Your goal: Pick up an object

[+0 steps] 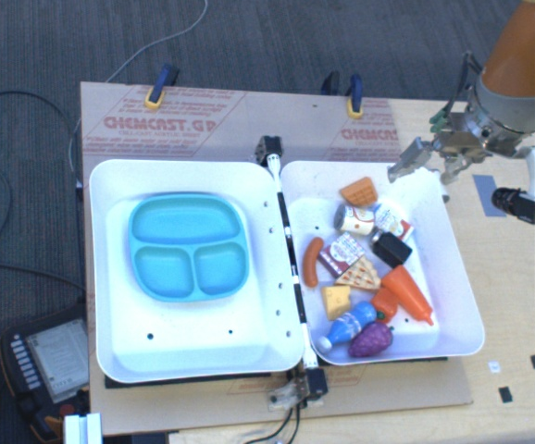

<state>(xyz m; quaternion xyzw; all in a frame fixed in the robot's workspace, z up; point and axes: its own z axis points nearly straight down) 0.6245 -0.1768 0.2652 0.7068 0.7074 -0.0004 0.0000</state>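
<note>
The right bin [457, 276] holds a heap of toy foods: an orange wedge [360, 192], a white can [358, 218], a small white bottle [392, 218], a black block [391, 248], a red sausage [313, 260], a pizza slice [362, 274], a carrot [406, 294], a yellow cheese cube [337, 299], a blue bottle [351, 324] and purple grapes [371, 339]. My gripper [427, 163] hangs above the bin's back right corner, open, with nothing between its fingers. It is up and to the right of the orange wedge.
The left bin [110, 322] holds a blue divided plate [190, 246]. A black clip [269, 148] sits on the ridge between the bins. Blue and yellow clamps [354, 95] hold the board's back edge. Cables and a pendant [45, 359] lie on the floor at left.
</note>
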